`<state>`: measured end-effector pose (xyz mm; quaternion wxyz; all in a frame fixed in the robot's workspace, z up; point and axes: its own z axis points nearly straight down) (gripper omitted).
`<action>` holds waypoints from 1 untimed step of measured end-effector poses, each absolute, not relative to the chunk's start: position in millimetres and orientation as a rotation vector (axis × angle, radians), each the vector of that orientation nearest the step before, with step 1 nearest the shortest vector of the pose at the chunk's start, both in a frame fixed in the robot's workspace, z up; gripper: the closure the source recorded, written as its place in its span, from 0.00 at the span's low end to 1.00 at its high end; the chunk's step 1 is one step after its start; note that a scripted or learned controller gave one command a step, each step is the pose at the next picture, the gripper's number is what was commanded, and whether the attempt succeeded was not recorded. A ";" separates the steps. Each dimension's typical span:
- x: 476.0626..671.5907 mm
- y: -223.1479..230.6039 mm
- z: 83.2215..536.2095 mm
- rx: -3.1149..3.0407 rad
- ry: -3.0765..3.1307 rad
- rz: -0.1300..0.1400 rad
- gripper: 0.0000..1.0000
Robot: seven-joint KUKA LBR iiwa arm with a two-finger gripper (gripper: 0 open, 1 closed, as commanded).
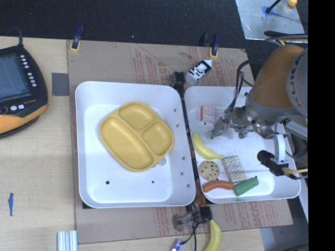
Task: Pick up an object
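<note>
Below and just left of the gripper (226, 125), fingers apart and empty, lies the banana (204, 147) in the right bin (272, 192), long axis running diagonally down-right.

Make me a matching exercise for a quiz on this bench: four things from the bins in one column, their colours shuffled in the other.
Things:
1. divided plate
2. banana
3. carrot
4. cookie

Colours:
A. orange
B. tan with dark spots
C. mustard yellow
D. bright yellow

Pairs: 1-C, 2-D, 3-A, 4-B
</note>
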<state>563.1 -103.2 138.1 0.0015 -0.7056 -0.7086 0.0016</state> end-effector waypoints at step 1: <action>531.2 -94.4 92.3 -2.218 -2.228 0.006 0.00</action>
